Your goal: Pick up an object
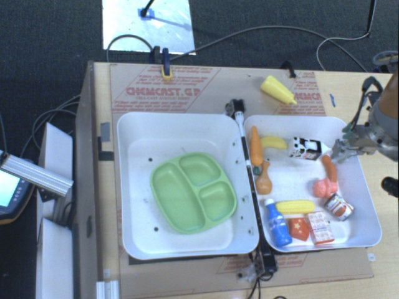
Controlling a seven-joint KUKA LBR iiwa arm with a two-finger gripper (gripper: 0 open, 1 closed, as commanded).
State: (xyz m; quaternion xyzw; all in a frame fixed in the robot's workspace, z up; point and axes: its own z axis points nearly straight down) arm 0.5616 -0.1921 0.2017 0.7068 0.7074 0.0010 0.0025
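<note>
Objects for picking lie scattered in the right-hand shallow white bin: a long orange carrot along its left wall, a small yellow banana just beside it, a black-and-white carton patterned like a cow near the far middle, an orange sausage-shaped toy, a pink lumpy toy touching the sausage's near end, a small red-and-white labelled can, a yellow corn cob, a blue plastic bottle with a white cap, a red packet, a red-and-white box and a tan pear-shaped piece. The two-finger gripper hangs over the bin's far right corner, reaching in from the right; its grey tips sit just above and to the right of the sausage's far end, near it but with nothing seen between them (whether they are spread or pressed together cannot be told at this size). The left-hand white bin holds a pale green divided plastic tray. A yellow wedge-shaped block lies on the bench beyond the bins.
</note>
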